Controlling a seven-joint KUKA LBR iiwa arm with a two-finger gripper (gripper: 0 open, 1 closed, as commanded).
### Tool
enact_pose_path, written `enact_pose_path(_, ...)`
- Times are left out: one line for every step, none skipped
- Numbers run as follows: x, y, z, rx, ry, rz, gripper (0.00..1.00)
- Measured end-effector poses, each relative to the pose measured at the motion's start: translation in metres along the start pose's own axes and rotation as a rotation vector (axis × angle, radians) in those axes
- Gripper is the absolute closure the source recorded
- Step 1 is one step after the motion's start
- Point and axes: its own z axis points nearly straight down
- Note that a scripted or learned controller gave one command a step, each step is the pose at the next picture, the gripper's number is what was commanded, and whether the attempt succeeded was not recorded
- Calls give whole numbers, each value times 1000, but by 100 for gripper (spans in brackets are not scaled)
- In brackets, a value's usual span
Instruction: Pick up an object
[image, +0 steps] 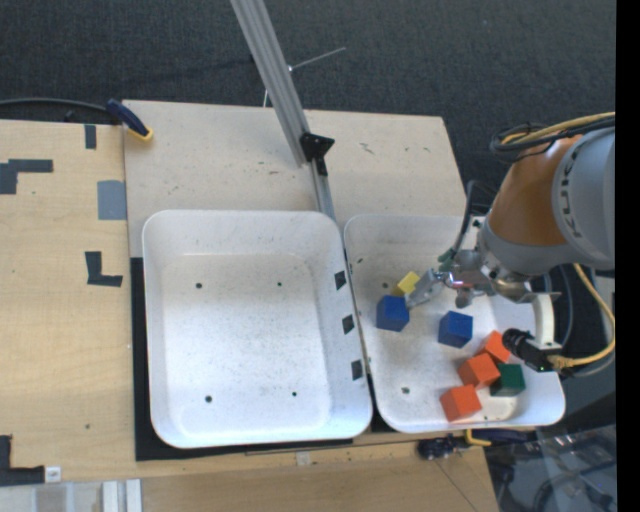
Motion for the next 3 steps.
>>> enact_pose_path(0,6,29,-22,-1,-1,0)
enact_pose_path(1,6,20,-21,1,-1,100)
enact_pose_path(12,9,-33,-10,-1,-2,100)
